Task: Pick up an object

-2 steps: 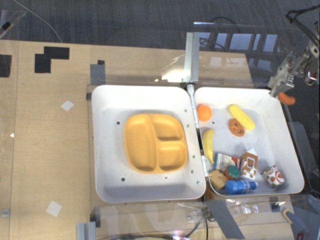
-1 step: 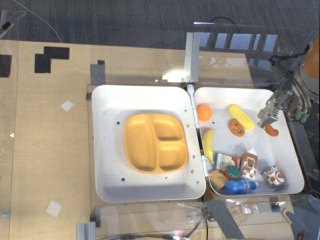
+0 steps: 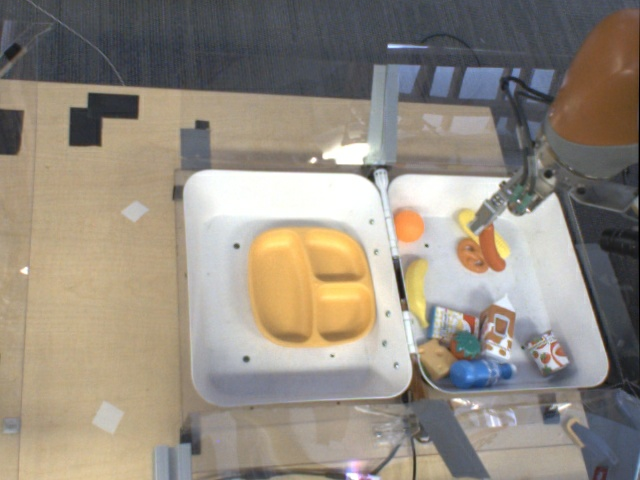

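My gripper [image 3: 490,216] hangs over the upper middle of the right bin [image 3: 575,268], reaching in from the right under the orange wrist band. Its tip is right above a cluster of toys: a yellow piece [image 3: 467,219], a red sausage-like piece [image 3: 492,247] and an orange ring [image 3: 471,255]. Whether it touches any of them is unclear. An orange ball [image 3: 408,225] and a banana [image 3: 416,287] lie along the bin's left wall. A blue bottle [image 3: 480,373], small cartons [image 3: 497,329] and a red-and-white cup [image 3: 546,352] crowd the near edge.
The left bin [image 3: 215,268] holds a yellow divided tray [image 3: 310,283]. A metal post [image 3: 383,113] rises behind the divider between the bins. The wooden bench [image 3: 90,298] stretches to the left.
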